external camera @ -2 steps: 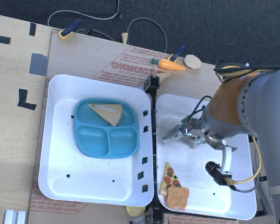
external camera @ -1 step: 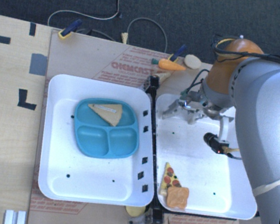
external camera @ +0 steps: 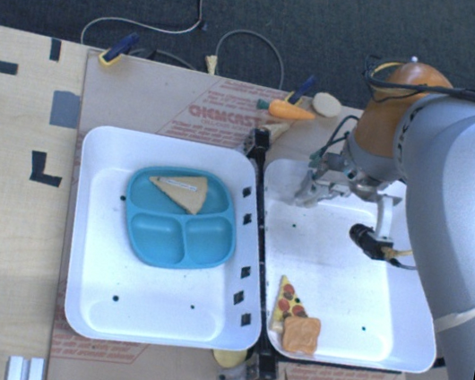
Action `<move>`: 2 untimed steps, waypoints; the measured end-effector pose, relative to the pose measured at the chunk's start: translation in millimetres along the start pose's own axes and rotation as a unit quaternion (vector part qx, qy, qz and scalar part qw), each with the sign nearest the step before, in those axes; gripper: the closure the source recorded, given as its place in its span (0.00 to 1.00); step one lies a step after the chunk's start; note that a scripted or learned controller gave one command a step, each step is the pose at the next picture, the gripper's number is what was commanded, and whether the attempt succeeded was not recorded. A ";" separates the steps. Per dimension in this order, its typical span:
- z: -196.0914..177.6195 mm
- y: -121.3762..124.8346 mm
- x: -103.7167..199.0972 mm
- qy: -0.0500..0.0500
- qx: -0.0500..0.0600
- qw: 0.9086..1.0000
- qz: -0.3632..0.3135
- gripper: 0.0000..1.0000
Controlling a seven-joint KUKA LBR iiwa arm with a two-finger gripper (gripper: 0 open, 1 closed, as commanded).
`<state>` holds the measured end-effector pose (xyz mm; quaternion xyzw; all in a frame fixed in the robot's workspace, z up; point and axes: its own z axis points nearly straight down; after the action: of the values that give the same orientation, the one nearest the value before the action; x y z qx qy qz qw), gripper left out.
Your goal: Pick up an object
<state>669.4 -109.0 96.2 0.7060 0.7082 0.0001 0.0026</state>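
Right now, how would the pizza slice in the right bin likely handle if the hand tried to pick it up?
The pizza slice lies flat and thin on the right bin floor, so fingers would probably struggle to get under it. It looks like a stiff toy, likely light and apt to slide. It touches the toast piece, which may get nudged too.

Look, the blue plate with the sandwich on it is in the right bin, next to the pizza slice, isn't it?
Not quite. The camera view shows the blue plate with the sandwich in the left bin. The pizza slice lies in the right bin, so the two sit in separate bins.
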 end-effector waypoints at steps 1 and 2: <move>0.6 -0.2 0.0 0.000 0.000 1.000 0.000 0.00; 11.2 -1.3 10.9 0.000 0.002 1.000 0.001 0.00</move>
<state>668.1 -98.1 85.0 0.7067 0.7075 -0.0016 0.0014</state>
